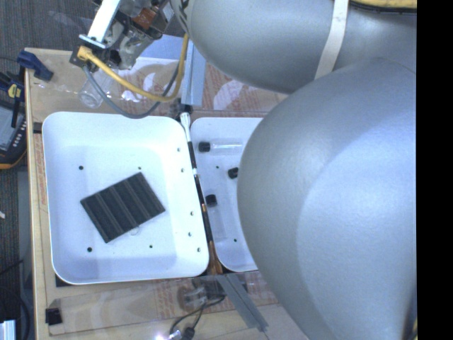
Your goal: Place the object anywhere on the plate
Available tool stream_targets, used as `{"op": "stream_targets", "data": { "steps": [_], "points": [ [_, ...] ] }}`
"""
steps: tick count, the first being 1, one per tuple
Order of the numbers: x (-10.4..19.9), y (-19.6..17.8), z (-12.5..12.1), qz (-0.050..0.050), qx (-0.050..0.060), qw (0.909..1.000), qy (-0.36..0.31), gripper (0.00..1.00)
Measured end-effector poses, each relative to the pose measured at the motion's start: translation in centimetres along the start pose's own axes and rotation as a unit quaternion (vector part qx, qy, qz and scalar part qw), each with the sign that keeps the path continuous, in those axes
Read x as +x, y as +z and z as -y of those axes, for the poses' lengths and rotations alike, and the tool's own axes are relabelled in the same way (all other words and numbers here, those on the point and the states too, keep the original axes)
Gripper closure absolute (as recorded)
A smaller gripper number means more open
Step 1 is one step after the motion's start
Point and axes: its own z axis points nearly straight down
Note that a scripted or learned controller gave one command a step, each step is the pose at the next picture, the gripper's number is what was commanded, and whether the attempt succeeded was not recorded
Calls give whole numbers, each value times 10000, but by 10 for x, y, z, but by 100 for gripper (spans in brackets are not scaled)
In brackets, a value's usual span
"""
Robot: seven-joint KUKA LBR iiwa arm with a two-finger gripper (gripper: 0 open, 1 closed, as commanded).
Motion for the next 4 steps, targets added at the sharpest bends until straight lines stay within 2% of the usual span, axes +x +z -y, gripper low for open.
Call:
{"op": "stream_targets", "data": {
  "steps": [1,2,3,4],
  "points": [
    [-29,115,-21,9,3,9474,3201,100],
    [-73,36,-1,12,16,9824,1869,100],
    [-16,-13,12,15,15,9979,653,100],
    [-14,-20,16,46,54,9982,595,100]
  ]
}}
